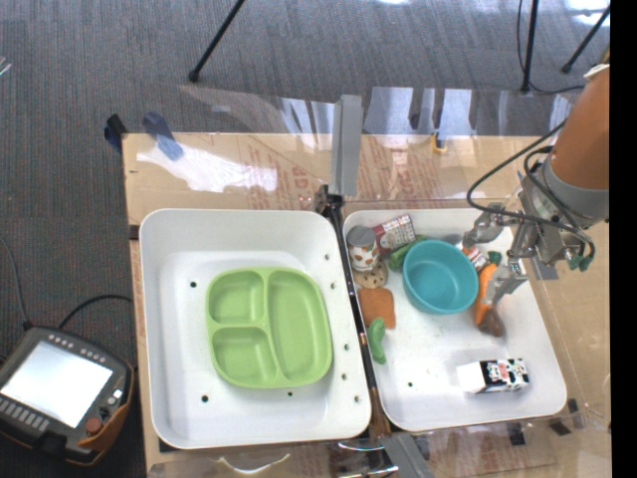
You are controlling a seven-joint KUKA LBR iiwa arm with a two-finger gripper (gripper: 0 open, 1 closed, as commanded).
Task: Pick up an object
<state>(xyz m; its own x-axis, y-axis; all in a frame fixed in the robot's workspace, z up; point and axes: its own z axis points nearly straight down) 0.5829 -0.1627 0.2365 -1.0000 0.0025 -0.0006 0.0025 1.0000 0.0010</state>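
White and shallow, the left bin (pixel 164 267) is occupied by a green divided plate (pixel 269 327), the right bin (pixel 542 357) by a teal bowl (pixel 439 277), carrot (pixel 485 292) and carton (pixel 493 374), under open-jawed gripper (pixel 503 257).

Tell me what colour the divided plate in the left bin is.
Light green, as the camera view shows the divided plate.

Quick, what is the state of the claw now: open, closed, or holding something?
Claw: it hangs above the right bin, beside the teal bowl; open or closed cannot be told.
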